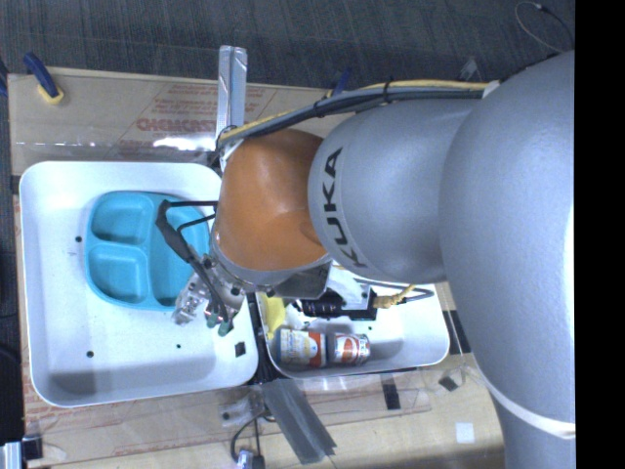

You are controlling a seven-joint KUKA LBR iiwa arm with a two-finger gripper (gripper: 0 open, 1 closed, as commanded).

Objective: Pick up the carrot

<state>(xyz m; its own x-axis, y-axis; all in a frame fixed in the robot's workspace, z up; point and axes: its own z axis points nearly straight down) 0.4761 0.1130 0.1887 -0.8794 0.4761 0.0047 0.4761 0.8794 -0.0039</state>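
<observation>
The claw (200, 306) hangs over the left bin (59, 291), just at the lower right corner of a blue divided tray (127, 247). Whether it is wide or narrow cannot be told, and nothing can be seen gripped in it. The carrot cannot be made out; the arm (410, 203) covers most of the right bin (430, 345). At that bin's near edge lies a bottle (322, 348) with a red and white label, too small to read, beside a yellow item (272, 313). "KUKA" runs down the arm. The cardboard (146, 106) on the surface carries faint red print, unreadable.
</observation>
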